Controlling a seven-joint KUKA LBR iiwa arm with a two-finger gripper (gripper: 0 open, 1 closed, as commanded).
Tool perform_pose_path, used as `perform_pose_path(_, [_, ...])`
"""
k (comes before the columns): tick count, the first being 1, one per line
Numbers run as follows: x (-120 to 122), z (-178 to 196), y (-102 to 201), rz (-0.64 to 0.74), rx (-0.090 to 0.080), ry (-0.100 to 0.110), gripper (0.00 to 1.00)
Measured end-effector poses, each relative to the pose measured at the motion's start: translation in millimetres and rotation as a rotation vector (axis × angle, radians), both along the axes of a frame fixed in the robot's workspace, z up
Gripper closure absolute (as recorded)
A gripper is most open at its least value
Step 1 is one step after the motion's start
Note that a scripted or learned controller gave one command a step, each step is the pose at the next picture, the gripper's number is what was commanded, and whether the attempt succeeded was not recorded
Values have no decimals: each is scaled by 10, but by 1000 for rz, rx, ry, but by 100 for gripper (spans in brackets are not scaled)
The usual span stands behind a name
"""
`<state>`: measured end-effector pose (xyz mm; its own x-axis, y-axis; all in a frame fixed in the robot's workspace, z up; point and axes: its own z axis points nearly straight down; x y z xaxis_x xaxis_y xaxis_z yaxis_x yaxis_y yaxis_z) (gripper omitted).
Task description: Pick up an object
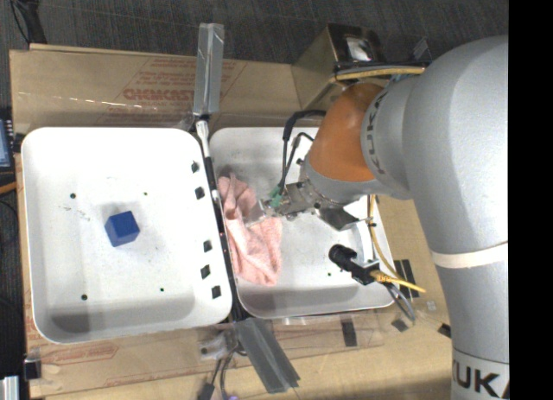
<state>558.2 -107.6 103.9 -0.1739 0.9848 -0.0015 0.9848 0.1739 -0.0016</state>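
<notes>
A pink cloth (251,236) lies crumpled along the left side of the right bin (302,290), against the divider between the bins. My gripper (271,206) is low in that bin, at the cloth's upper right edge and touching or nearly touching it. The grey arm with its orange band (346,143) reaches in from the right and hides the back right part of this bin. A small blue cube (122,227) sits alone in the middle of the left bin (86,295), far from the gripper.
Both bins rest on flat cardboard (104,79). A metal bar (207,70) stands at the back between them, and black clips (210,247) line the shared wall. The arm's large grey body (467,174) takes up the right side.
</notes>
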Motion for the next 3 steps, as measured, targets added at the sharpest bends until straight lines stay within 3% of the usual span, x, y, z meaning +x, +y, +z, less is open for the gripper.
perform_pose_path(1, [426, -97, -43, -109, 1, -2, 0])
perform_pose_path(2, [772, -97, -155, -51, 2, -3, 0])
perform_pose_path(3, [468, -99, -107, -14, 2, -3, 0])
